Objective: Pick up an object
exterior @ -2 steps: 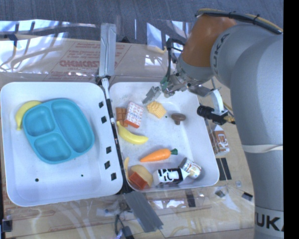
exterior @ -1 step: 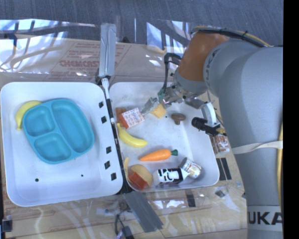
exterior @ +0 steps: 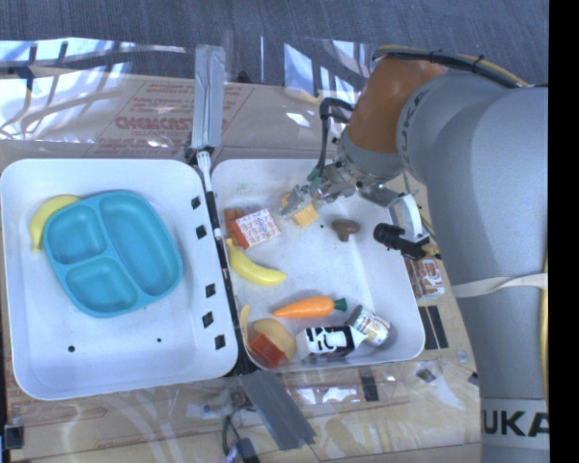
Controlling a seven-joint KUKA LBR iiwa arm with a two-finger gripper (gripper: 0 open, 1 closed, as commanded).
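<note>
Two shallow white bins are shown side by side from above. The left bin [exterior: 19, 355] holds a blue divided plate [exterior: 111, 252] with a yellow banana-shaped toy [exterior: 48, 212] tucked against its upper left edge. The right bin [exterior: 391, 283] holds the loose items: a small yellow block [exterior: 306, 214] near the upper middle, a red-and-white box [exterior: 254, 228] beside the dividing wall, a banana [exterior: 254, 268] below it, a carrot [exterior: 309, 307], a brown piece [exterior: 344, 228], a round bread-like toy [exterior: 272, 340], a black-and-white bottle [exterior: 328, 340] and a small can [exterior: 372, 328] along the lower rim. The gripper [exterior: 314, 193] is seen low over the upper part of the right bin, just above the yellow block; whether it is spread, clenched or grasping anything cannot be told, since the tips are blurred and partly masked by the wrist. The yellow block is judged the likeliest target. It is expected to be light, stiff and smooth, so it is best taken across two opposite flat faces, squarely, to prevent it from squirting out. Open floor is left around the block on its lower and right sides, whereas the bin's upper wall lies near, and the box is close on the left; a straight lift is therefore favoured over any sideways sweep.
</note>
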